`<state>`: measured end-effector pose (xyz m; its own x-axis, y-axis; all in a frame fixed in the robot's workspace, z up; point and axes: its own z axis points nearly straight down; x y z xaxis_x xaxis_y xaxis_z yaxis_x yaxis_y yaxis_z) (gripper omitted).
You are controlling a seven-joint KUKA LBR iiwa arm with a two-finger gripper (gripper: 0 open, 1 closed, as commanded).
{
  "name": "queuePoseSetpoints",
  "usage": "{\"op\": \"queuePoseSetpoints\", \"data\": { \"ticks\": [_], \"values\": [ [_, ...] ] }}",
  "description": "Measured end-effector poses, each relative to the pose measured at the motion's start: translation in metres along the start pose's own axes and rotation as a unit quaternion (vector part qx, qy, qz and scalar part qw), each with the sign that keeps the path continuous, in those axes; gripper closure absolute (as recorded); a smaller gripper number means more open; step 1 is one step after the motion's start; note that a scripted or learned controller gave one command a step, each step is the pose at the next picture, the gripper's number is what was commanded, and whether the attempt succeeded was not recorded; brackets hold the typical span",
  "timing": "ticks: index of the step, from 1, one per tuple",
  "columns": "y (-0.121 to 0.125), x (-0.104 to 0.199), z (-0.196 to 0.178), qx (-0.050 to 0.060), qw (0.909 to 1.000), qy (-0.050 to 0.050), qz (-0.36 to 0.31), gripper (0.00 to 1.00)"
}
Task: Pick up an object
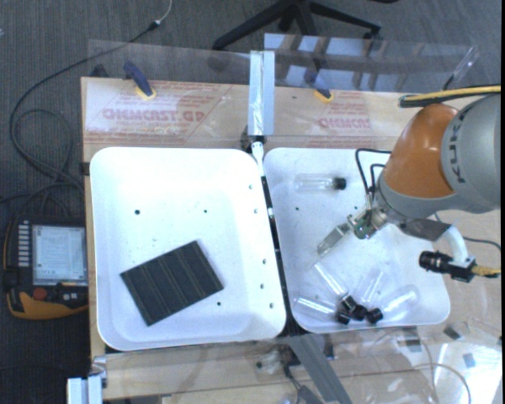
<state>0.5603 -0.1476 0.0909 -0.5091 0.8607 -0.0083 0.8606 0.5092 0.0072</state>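
clear capped vial (320, 183) lying left-right in right bin (279, 225), tool (343, 234) nearby, grip state unclear

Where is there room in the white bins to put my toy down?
The left bin has the most room: everything above the dark ridged panel up to the far wall is bare. In the right bin, a smaller patch lies between the lone vial and the divider. The vials crowd its near corner beneath the gripper.

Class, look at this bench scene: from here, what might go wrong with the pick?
1. The clear plastic tubes with black caps lie clustered in the right white bin, so the gripper may nudge neighbours or catch two.
2. Being smooth and round, a tube could slip out.
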Motion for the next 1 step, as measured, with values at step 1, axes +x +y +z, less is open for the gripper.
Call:
{"op": "queuePoseSetpoints", "data": {
  "ticks": [1],
  "values": [
    [-0.0550, 0.0470, -0.0014, -0.003, 0.9995, -0.002, -0.031, 0.00]
  ]
}}
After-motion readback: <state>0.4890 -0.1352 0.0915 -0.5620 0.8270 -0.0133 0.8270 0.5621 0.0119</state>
